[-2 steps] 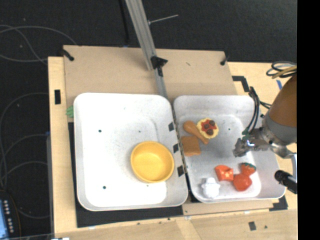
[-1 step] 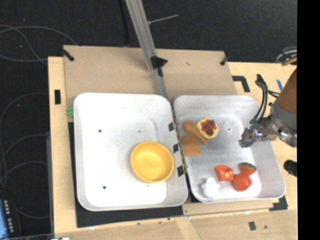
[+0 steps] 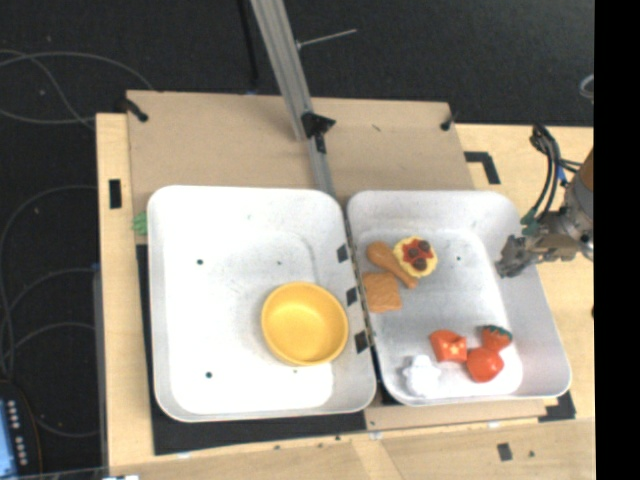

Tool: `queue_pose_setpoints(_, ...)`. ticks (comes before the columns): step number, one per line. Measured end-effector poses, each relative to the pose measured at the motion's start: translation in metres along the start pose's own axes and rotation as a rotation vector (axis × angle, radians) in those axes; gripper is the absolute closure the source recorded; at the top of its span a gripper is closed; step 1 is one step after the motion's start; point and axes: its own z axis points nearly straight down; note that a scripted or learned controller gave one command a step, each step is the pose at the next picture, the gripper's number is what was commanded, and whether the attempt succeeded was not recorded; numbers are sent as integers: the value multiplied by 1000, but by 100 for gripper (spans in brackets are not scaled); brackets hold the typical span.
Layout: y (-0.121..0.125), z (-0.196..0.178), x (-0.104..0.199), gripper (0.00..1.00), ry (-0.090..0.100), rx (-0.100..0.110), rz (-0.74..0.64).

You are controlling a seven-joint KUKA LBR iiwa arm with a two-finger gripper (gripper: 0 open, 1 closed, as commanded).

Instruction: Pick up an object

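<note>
Strawberry (image 3: 485,361) lies in right bin (image 3: 520,298); jaws (image 3: 512,256) over bin's right rim, spread unclear, wrist low.

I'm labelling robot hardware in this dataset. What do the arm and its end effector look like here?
Little of the arm shows at the right edge: a brownish-orange patch above the wrist and dark cables looping down beside it. The end effector is a blocky grey-and-dark metal part, too blurred for markings.

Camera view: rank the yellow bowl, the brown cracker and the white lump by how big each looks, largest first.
1. Yellow bowl, by far the largest.
2. Brown cracker.
3. White lump; close to the cracker in apparent size, so their order is unsure.
</note>
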Motion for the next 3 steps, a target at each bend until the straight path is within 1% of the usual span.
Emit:
queue_pose_setpoints(1,18,-3,59,100,3,5,-5)
queue_pose_setpoints(2,28,8,116,100,3,8,-3)
queue_pose_setpoints(3,45,11,158,100,2,8,1)
